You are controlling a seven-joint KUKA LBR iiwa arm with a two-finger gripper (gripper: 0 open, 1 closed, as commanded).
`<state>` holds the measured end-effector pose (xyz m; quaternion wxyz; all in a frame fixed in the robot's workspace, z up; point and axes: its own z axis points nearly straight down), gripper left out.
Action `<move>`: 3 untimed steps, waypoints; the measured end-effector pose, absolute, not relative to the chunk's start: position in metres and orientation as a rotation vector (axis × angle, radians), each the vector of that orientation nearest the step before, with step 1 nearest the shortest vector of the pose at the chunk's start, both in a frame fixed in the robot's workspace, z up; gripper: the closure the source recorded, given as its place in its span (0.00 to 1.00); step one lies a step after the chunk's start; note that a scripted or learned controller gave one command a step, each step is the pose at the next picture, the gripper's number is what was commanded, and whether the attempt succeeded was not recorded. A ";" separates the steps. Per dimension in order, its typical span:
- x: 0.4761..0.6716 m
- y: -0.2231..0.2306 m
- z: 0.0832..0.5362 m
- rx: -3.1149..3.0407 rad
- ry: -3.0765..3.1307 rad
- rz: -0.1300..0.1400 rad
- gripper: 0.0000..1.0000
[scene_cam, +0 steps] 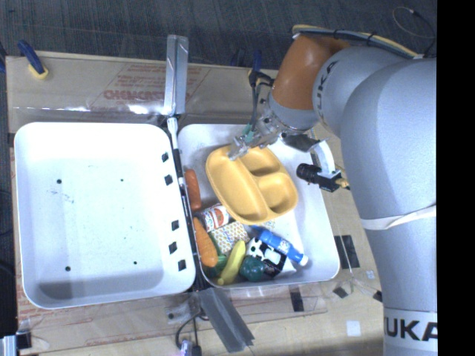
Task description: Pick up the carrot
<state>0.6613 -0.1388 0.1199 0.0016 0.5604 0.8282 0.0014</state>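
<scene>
The arm (371, 117) reaches in from the right, its orange band (300, 73) sitting over the far edge of the right bin (323, 228), and the tool (249, 141) hangs low at the far rim of a yellow divided tray (252, 184) that lies tilted across the middle of that bin. How far the tool is spread cannot be made out from here, and nothing shows clearly between its tips, though they sit right at the tray's edge. The carrot (204, 245) lies along the left wall of the right bin, toward its near-left corner, well apart from the tool. Just beyond it, further up that same wall, lies a reddish sausage-like piece (193, 190). Beside the carrot there is a small can with a red and white label (217, 217), a banana (233, 261) touching the carrot's near end, a dark green item (251, 271), and a blue and white bottle (280, 248) toward the near-right corner. The left bin (89, 213) sits alongside, with black clips (175, 225) down the divide between the two.
</scene>
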 end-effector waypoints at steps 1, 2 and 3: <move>0.662 -0.139 0.121 1.757 2.598 0.006 0.00; 0.656 -0.110 0.096 1.609 2.697 -0.012 0.00; 0.655 -0.121 0.096 1.312 2.859 -0.018 0.00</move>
